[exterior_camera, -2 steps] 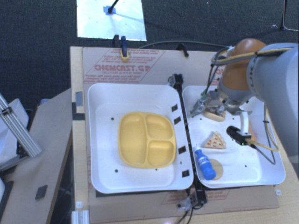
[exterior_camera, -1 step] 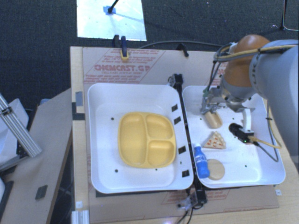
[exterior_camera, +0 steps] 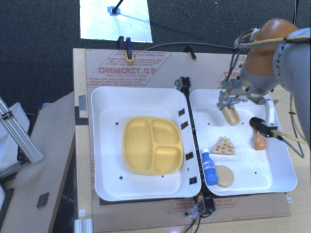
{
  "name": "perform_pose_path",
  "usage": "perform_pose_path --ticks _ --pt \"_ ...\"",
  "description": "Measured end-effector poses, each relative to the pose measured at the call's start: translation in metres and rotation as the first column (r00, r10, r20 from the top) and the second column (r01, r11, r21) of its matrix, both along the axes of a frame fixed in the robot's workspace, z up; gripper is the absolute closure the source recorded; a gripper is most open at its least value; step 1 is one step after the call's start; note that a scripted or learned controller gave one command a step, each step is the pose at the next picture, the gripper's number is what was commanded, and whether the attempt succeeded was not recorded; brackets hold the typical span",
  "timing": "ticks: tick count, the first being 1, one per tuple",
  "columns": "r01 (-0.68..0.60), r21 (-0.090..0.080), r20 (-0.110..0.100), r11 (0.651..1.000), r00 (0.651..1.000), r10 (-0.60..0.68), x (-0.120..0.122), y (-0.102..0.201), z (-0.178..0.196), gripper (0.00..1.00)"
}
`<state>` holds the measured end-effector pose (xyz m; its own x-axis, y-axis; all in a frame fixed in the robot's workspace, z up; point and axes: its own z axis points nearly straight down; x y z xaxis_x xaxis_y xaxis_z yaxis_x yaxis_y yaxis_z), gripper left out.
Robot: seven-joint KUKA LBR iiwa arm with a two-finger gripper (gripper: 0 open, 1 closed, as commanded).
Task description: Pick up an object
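In the right bin [exterior_camera: 279,178], my gripper [exterior_camera: 227,102] hangs over the far left part. A tan, roll-shaped piece [exterior_camera: 232,116] lies directly below it, its upper end touching or tucked under the gripper. A triangular waffle piece [exterior_camera: 223,146] lies nearer the middle of the bin. A blue bottle [exterior_camera: 209,167] rests along the bin's left wall, with a round tan cookie [exterior_camera: 225,175] beside it. An orange carrot-like piece [exterior_camera: 260,141] sits toward the right.
The left bin [exterior_camera: 104,130] holds a yellow divided plate [exterior_camera: 153,145]. A black divider strip [exterior_camera: 190,130] runs between the two bins. The grey arm with its orange band [exterior_camera: 272,38] reaches in from the upper right.
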<state>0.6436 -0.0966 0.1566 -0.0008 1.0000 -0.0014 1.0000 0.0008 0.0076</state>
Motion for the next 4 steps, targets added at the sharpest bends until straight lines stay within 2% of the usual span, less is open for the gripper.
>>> perform_pose_path --ticks 1,2,3,4 --pt "-0.002 0.001 -0.002 1.0 1.0 0.002 0.003 -0.001 0.044 1.0" --pt "-0.004 0.0 0.002 1.0 1.0 0.004 0.006 0.004 0.108 1.0" --pt "-0.008 0.003 -0.006 1.0 1.0 0.008 -0.006 0.057 0.112 1.0" --pt "-0.008 0.003 -0.007 1.0 1.0 0.008 -0.015 0.104 0.095 1.0"
